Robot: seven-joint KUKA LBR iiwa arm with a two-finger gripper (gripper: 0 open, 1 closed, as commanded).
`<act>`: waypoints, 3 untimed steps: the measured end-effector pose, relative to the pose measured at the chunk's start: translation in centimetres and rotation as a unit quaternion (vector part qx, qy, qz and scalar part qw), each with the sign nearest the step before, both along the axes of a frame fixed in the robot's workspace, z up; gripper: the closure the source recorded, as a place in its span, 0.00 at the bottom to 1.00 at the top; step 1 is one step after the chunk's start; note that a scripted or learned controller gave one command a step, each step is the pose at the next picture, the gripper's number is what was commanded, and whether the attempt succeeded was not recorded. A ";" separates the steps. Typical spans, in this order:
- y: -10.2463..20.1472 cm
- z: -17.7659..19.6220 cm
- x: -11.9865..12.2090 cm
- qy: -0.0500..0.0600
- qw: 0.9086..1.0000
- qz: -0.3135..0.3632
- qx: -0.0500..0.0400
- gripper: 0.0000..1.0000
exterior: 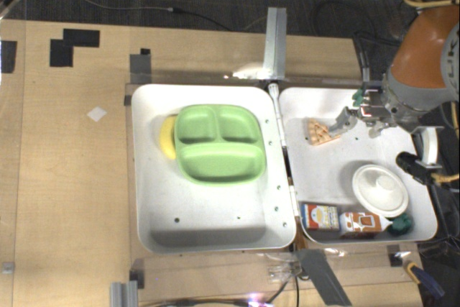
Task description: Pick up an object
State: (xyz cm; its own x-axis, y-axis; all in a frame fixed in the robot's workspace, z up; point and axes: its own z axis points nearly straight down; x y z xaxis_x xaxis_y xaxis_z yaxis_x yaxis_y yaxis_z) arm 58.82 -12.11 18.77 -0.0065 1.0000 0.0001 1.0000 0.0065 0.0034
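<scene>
Arm (424, 47) comes in from the right, grey body with the orange band high at the frame's right edge. Gripper (343, 121) hangs over the back part of the right bin (316, 176), pointing left. Its fingers look spread a little with nothing between them, though they are small and partly blurred.

Right bin contents:
- waffle-patterned tan piece (317, 131) just left of and below the fingertips, near them; cannot tell whether they touch.
- white bowl (380, 189) in the right half, toward the front, well clear of the gripper.
- small carton (320, 217) lying along the front wall, white and blue with a red patch.
- brown and orange box (362, 223) beside it to the right, also against the front wall.
- dark green item (401, 224) in the front-right corner, just below the bowl; too small to identify.

Left bin (208, 234):
- green divided tray (218, 142) in the back half, three compartments, face up.
- yellow object (167, 138) sticking out from under the tray's left edge, touching it.

Bins sit side by side on the wooden desk (65, 176), with a metal bracket (276, 45) at the back between them. Black tape marks (72, 47) are on the desk's back left.
</scene>
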 end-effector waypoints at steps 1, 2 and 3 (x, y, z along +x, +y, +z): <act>1.8 -10.0 2.7 -0.002 0.998 0.056 -0.001 0.00; 2.3 -10.0 6.8 -0.002 0.997 0.080 -0.001 0.00; -0.5 -10.0 6.6 -0.002 0.997 0.071 -0.001 0.00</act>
